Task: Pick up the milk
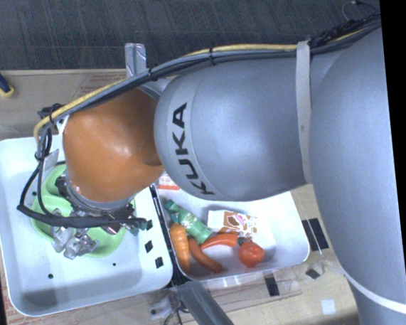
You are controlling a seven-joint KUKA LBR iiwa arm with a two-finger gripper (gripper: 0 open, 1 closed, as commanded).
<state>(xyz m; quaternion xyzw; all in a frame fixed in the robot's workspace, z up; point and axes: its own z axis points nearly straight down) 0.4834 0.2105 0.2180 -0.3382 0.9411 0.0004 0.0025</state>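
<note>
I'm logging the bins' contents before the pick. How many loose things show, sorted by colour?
Green: 2, the round piece under the gripper in the left bin, and the wrapped item in the right bin
Orange: 2, the carrot and the sausage
Red: 1, the tomato
White: 1, the carton
Total: 6

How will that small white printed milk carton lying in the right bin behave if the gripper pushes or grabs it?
The small white printed milk carton lies flat, so it probably slides rather than rolls. It looks boxy and light, likely easy to shove. It rests against an orange carrot, which may shift too.
</note>
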